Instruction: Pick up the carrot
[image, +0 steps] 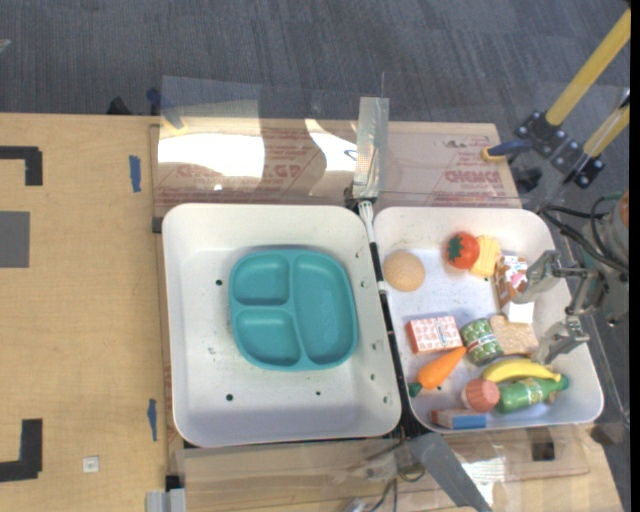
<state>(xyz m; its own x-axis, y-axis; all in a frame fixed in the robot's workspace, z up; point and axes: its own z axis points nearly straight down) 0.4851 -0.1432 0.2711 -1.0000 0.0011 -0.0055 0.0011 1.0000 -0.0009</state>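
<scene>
The gripper (557, 305) hung at the right bin's (430, 232) right edge, its two fingers spread apart with nothing between them; the arm behind it was cut off by the frame. Just beside its fingers lay a small packet (512, 278), too blurred to identify. The carrot (440, 368) lay well apart, near the bin's front left, touching a pink box (434, 333). A teal divided plate (294, 307) sat in the left bin (190, 330).
</scene>
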